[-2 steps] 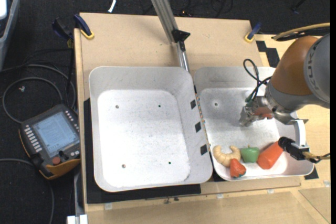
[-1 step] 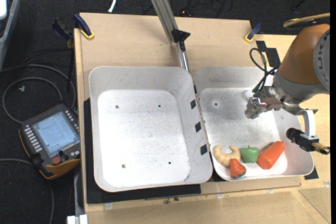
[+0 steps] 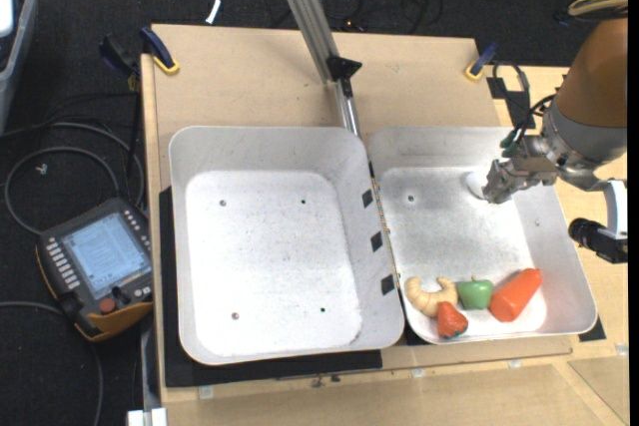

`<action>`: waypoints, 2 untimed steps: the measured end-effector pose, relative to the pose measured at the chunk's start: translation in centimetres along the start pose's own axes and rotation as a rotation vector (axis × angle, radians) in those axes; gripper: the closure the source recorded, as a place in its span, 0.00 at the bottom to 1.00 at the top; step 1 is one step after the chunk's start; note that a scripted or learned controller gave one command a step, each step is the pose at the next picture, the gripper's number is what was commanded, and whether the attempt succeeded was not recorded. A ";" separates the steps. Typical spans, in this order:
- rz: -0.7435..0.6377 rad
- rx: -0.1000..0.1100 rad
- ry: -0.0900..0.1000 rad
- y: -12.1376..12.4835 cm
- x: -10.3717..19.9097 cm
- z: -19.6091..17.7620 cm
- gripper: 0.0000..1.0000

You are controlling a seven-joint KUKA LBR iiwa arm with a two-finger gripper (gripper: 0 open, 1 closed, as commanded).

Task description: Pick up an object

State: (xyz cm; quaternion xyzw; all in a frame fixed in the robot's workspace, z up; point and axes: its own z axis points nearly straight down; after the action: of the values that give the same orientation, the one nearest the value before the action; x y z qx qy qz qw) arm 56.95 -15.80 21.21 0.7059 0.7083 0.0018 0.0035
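Nothing's getting picked up yet: the gripper point(image 3: 496, 190) is hanging over the right bin point(image 3: 564, 244)'s far side, fingers looking shut on nothing I think, while the carrot point(image 3: 515, 294) and pepper point(image 3: 475, 292) are sitting along its near edge.

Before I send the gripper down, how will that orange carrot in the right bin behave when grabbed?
The orange carrot looks like smooth plastic, so probably light, stiff and a bit slippery. Its tapered shape may squirt from the fingers or roll. It leans against the right bin wall beside the green pepper, which may limit access.
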 end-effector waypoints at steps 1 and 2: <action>0.000 0.006 0.001 0.1 0.0 0.0 1.00; -0.005 0.007 0.004 -0.8 5.4 -0.9 1.00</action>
State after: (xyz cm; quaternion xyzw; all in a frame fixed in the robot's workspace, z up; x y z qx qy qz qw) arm 56.15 -10.41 22.08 0.7043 0.7099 0.0008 -0.0005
